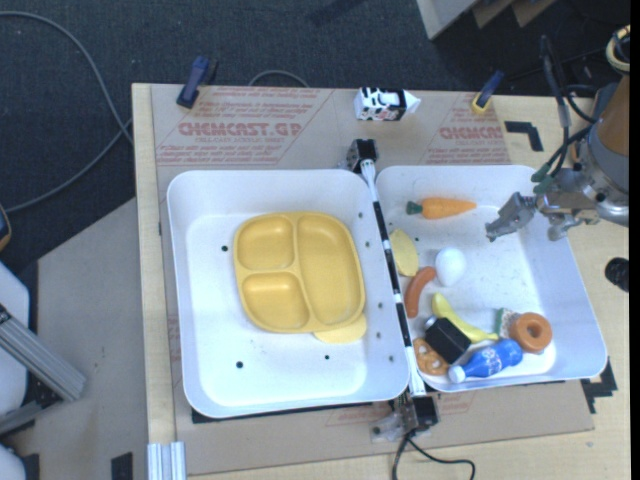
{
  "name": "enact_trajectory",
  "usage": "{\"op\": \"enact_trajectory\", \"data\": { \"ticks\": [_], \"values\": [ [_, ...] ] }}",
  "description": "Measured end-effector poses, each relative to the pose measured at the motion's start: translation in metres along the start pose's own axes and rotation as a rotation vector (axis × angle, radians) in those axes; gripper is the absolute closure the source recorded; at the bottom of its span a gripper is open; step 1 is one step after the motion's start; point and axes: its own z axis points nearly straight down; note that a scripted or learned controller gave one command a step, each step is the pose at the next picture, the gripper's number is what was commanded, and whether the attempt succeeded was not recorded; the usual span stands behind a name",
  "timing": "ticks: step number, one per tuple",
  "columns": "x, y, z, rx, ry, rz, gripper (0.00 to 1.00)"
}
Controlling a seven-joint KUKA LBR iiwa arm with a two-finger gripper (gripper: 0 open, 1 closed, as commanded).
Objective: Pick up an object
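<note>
My gripper (530,222) hangs over the upper right part of the right bin (560,278), open, with nothing between its fingers (504,219). An orange carrot (441,207) lies just left of it, apart from the fingers. Further down the bin lie a white egg (450,265), a pale yellow slice (404,253) and a reddish sausage (420,290). At the near end sit a banana (462,322), a black block (447,338), a blue bottle (489,359) and a brown donut (529,331).
The left bin (200,298) holds a yellow divided plate (298,271) with a flat yellow piece (342,334) poking out under its near edge. A black-and-white toy (385,104) stands on the board behind the bins. Clamps (193,81) sit at the board's far corners.
</note>
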Motion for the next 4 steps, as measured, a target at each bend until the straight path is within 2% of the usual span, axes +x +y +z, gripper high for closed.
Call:
{"op": "enact_trajectory", "data": {
  "ticks": [1,2,3,4],
  "values": [
    [-0.009,-0.012,0.177,0.002,0.001,0.001,0.00],
    [0.036,0.062,0.174,-0.001,0.000,-0.001,0.00],
    [0.023,0.128,0.182,0.013,0.000,0.000,0.00],
    [0.102,0.055,0.079,-0.001,0.001,-0.002,0.00]
  ]
}}
